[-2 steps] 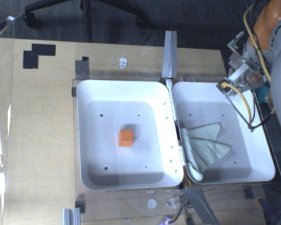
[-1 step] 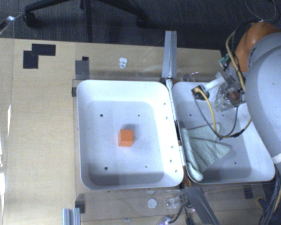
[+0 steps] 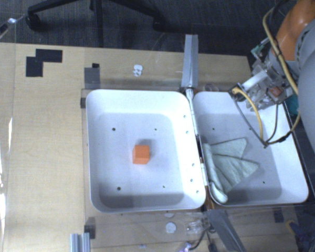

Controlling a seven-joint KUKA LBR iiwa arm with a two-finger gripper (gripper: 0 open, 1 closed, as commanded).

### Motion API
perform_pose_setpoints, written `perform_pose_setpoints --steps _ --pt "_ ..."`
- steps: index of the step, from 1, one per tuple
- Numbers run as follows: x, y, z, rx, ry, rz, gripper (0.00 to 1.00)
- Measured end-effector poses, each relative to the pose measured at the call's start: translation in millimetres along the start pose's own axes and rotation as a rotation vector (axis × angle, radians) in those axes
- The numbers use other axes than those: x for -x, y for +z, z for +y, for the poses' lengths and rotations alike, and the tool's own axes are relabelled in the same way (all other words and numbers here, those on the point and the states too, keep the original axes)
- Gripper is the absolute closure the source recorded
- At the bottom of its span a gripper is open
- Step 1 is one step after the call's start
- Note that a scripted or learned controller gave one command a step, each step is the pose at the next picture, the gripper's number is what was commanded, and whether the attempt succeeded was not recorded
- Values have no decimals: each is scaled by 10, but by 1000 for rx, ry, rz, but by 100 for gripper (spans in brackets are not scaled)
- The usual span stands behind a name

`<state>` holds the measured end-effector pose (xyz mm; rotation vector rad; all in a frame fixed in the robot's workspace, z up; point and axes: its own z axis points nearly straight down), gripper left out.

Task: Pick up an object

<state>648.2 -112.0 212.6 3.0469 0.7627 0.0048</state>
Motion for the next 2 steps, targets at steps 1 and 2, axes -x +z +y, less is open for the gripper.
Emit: perform_pose_setpoints --steps 1,2 --pt "-13 164 -121 -1 -88 -1 100" --pt "23 369 150 -1 -278 -1 100"
